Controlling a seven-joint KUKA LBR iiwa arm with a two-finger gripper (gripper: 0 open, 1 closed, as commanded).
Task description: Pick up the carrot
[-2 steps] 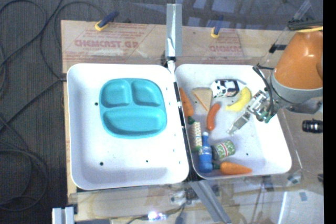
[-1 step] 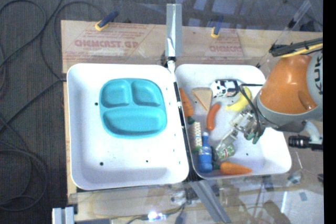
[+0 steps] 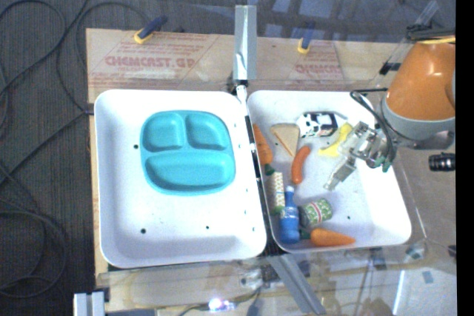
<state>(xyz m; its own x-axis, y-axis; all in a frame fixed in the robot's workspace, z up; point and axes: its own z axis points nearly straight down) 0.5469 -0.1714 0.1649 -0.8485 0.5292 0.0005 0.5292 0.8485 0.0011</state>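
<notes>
Two white bins point(image 3: 111, 159) point(image 3: 392, 222), one blue tray point(image 3: 189, 152), three carrots point(image 3: 332, 237) point(image 3: 299, 163) point(image 3: 262, 146).

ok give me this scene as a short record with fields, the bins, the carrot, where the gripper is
left bin: holds a blue divided plate
right bin: holds small toy items, mostly along its left side
carrot: lying near the right bin's front edge, beside a small can
gripper: over the right bin's middle, apart from the carrot
carrot held: no
bench: bears both bins side by side
</notes>
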